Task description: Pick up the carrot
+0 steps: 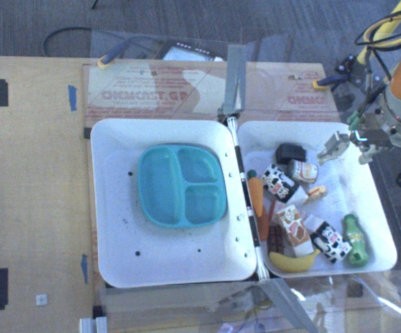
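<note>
The carrot (256,197) is orange with a small green top. It lies lengthwise against the left wall of the right bin (381,214), pointing toward the front. My gripper (347,149) hovers over the far right part of that bin, well to the right of the carrot and apart from it. Its fingers (331,148) are open, with nothing between them.
Crowding the right bin are a black item (291,151), two cow-patterned cartons (279,181) (330,241), a small bottle (304,171), a milk carton (294,226), a banana (294,261) and a green bottle (355,239). A blue divided plate (183,186) sits in the left bin (110,207).
</note>
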Controlling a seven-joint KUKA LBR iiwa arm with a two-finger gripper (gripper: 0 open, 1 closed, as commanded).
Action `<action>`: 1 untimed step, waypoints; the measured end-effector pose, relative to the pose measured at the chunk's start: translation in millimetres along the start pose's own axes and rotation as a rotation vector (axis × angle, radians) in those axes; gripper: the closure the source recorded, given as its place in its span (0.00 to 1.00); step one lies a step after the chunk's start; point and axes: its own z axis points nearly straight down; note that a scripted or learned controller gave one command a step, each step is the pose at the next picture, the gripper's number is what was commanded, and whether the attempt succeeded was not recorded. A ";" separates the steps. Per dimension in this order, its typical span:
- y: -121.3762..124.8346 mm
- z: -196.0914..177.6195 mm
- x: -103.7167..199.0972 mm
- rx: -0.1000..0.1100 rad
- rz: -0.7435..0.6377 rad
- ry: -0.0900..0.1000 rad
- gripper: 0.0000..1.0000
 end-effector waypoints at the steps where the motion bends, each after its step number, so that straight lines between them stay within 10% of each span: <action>1: 7.2 136.6 24.8 -0.028 -0.059 -0.004 0.00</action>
